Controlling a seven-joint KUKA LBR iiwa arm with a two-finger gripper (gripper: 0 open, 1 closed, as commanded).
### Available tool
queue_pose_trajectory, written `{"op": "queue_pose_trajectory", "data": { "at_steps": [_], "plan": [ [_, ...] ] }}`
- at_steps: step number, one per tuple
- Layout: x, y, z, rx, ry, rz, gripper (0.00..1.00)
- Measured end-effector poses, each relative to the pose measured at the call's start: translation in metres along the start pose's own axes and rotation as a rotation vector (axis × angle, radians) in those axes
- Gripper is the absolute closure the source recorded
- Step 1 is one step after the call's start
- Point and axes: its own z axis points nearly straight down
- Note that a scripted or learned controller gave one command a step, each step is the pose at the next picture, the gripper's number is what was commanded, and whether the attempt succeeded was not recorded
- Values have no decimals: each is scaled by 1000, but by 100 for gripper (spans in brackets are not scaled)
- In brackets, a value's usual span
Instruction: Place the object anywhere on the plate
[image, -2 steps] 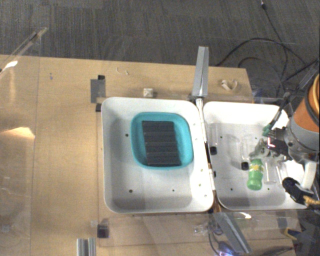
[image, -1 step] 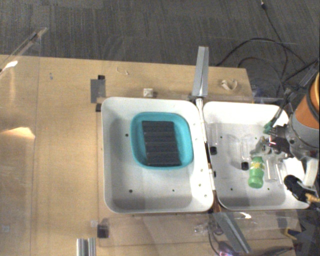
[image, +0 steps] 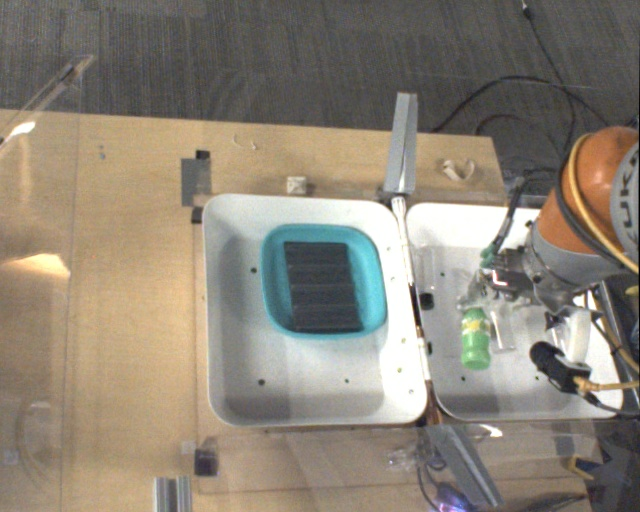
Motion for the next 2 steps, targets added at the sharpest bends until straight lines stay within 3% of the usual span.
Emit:
{"op": "queue_pose_trajectory", "data": {
  "at_steps": [1,2],
  "plan": [
    [50,35,12,-4,0,-158,100],
    [81,74,10,-4,-1,-263,100]
  ]
}}
